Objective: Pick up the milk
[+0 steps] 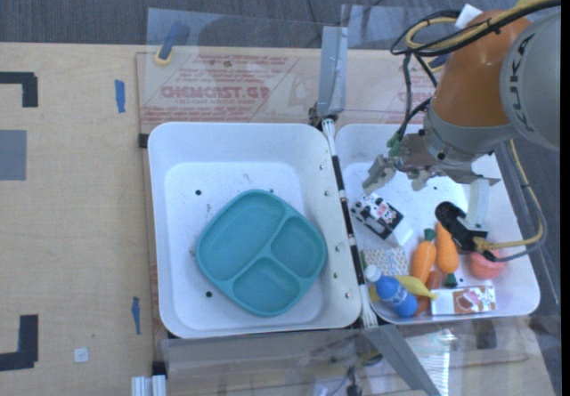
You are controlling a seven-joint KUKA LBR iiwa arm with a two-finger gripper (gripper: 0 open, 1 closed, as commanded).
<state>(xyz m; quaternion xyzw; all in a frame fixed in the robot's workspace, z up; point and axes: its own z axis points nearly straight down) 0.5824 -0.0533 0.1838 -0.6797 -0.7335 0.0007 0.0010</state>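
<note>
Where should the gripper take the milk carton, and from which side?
Take the milk carton across its narrow width, straight down from above. It lies flat and diagonal on the right bin floor, long edges free; the wall close on its left likely blocks a side approach.

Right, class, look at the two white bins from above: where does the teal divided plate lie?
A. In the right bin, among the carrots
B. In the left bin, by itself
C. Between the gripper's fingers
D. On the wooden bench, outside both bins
B: the teal divided plate lies flat in the left bin, while the carrots and other small items sit in the right bin.
</note>
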